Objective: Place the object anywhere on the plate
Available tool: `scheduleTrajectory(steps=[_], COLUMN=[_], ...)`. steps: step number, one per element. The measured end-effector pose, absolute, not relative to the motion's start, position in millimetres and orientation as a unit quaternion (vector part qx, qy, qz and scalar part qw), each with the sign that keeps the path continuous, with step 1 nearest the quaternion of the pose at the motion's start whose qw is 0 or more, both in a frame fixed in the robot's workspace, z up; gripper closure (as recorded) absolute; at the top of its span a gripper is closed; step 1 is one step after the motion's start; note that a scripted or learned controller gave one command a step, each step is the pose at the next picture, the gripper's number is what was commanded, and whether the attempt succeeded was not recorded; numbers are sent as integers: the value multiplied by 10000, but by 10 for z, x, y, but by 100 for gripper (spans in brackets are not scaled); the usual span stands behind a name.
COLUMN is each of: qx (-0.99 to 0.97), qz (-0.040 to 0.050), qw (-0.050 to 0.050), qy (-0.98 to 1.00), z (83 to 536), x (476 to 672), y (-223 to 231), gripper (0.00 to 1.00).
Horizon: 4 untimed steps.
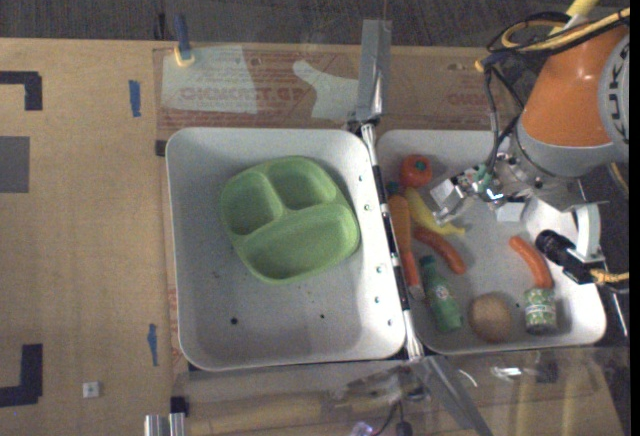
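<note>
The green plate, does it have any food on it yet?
No, the green plate sits bare in the left bin, while the toy foods lie in the right bin.

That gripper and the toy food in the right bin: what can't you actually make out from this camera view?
- Gripper: too small and blurred to tell its state or whether it holds anything.
- Yellow item: partly under the gripper, so its shape is unclear.
- Small can: label too small to read.
- Arm: cut off by the right edge.
- Green plate: fully visible.
</note>
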State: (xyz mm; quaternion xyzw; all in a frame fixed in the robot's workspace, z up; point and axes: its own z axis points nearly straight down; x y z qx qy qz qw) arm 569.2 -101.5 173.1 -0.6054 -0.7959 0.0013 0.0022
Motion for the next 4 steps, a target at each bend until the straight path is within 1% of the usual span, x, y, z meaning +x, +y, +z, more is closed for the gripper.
scheduleTrajectory(steps=[1, 2, 3, 4], qx=[-6282, -4045, -3732, -2637], qz=[6, -1, 2, 0], qw=[-2, -26, -3, -2], qy=[-7780, -9145, -9278, -9646], z=[1836, 2592, 2244, 1930], x=[5988, 6674, 6393, 6273], y=[-715, -1009, -1742, -2110], gripper=[0, 0, 0, 0])
